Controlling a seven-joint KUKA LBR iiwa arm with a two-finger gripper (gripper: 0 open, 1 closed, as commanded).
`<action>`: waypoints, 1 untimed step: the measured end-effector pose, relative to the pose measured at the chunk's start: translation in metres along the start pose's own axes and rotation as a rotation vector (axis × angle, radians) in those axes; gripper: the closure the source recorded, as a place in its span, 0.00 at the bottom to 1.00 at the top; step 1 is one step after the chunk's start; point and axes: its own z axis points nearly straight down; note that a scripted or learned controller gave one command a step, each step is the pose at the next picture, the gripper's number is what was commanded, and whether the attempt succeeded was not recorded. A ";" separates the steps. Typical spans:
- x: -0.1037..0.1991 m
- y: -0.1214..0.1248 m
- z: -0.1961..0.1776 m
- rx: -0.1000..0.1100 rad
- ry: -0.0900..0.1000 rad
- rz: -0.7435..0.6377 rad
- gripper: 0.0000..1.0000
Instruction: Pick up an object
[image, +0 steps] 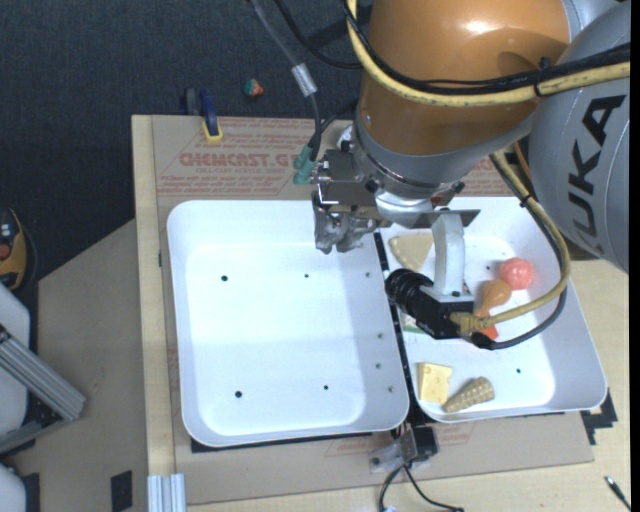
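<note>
My gripper (336, 238) hangs over the far right corner of the left bin (270, 330), close to the divider between the two bins. I see nothing in it. The right bin (560, 370) holds a pink ball (517, 271), and an orange-tan egg-shaped piece (495, 294) touches it. A yellow cheese wedge (434, 381) and a ridged tan cone (470, 394) lie near that bin's front edge. A pale tan piece (408, 249) lies at the back, partly hidden under the wrist. The arm's big orange band covers the far part of the right bin.
A blue and yellow clamp (209, 115) stands on the bench's far left edge. A green clip (303, 171) sits behind the left bin. A small coloured object (254, 88) lies on the dark floor beyond the bench.
</note>
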 end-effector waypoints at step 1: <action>0.049 -0.015 0.073 0.013 -0.005 0.001 1.00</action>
